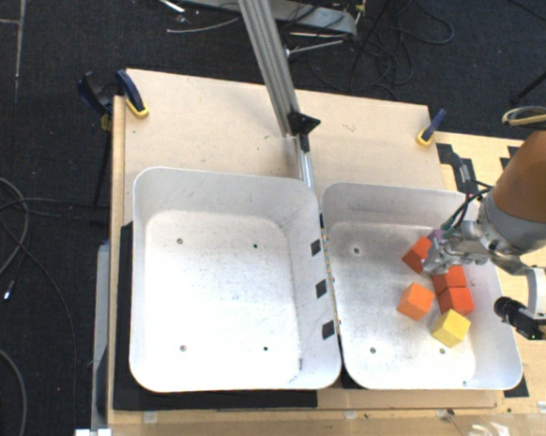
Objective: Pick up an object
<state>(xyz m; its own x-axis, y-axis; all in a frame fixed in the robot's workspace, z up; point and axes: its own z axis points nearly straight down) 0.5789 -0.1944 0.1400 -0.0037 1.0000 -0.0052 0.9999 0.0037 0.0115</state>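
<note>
The right bin (375,361) holds several small blocks. A red-orange block (417,255) lies at the upper left of the cluster, and a red one (455,297) sits below the gripper. An orange block (416,302) and a yellow block (452,327) lie further toward the front. My gripper (444,261) hangs low over the cluster, right beside the red-orange block and just above the red one. Its fingertips blend into the blocks, and no block visibly sits between them.
The left bin (161,204) lies beside the right one, sharing a middle wall (322,282). A slanted metal pole (271,62) rises from the back of the bench. Clamps (132,98) grip the board's far corners. The grey arm (528,200) enters from the right.
</note>
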